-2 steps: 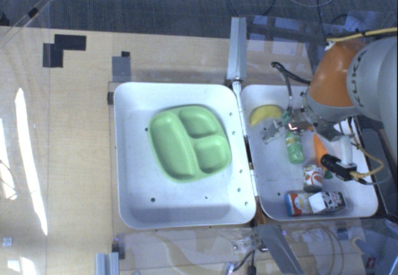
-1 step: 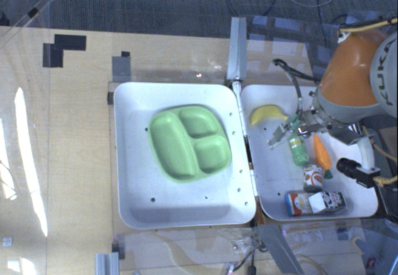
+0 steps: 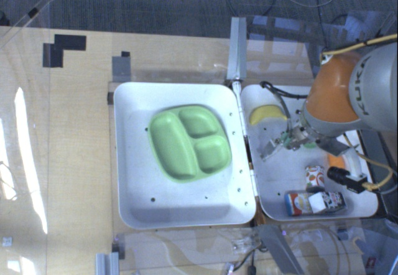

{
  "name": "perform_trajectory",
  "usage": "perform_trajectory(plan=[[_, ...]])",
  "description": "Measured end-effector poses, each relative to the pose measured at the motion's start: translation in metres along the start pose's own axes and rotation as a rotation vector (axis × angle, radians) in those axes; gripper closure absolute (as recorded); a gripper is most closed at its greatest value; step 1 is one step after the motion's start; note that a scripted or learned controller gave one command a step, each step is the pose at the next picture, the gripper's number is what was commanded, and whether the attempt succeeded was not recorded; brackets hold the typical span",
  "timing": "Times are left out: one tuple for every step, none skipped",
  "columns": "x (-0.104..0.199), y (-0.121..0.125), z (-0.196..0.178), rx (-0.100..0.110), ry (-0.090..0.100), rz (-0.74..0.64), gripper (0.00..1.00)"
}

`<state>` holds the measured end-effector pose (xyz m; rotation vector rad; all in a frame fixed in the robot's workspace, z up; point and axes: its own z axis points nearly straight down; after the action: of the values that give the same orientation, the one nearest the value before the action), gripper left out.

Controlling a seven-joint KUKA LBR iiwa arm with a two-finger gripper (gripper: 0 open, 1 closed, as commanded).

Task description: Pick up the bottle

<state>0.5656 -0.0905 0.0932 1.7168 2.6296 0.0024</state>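
Observation:
The bottle (image 3: 314, 203) lies on its side along the front wall of the right bin (image 3: 273, 208). It is dark with a white and red label, and one end is bluish. My gripper (image 3: 274, 146) hangs low over the middle of the right bin, pointing left from the grey and orange wrist (image 3: 333, 96). It sits above and to the left of the bottle, well apart from it, with nothing visibly in it.
A yellow fruit-like object (image 3: 267, 114) rests at the back of the right bin. A small red and white item (image 3: 314, 175) and an orange piece (image 3: 336, 160) lie just behind the bottle. The left bin (image 3: 134, 205) holds a green divided plate (image 3: 189, 142).

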Motion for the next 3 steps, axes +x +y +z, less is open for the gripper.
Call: perform_trajectory(plan=[[0.009, -0.040, -0.091, -0.002, -0.002, -0.081, 0.00], [-0.051, -0.010, -0.175, -0.003, -0.004, -0.065, 0.00], [-0.082, 0.002, -0.050, 0.001, 0.000, -0.177, 0.00]])
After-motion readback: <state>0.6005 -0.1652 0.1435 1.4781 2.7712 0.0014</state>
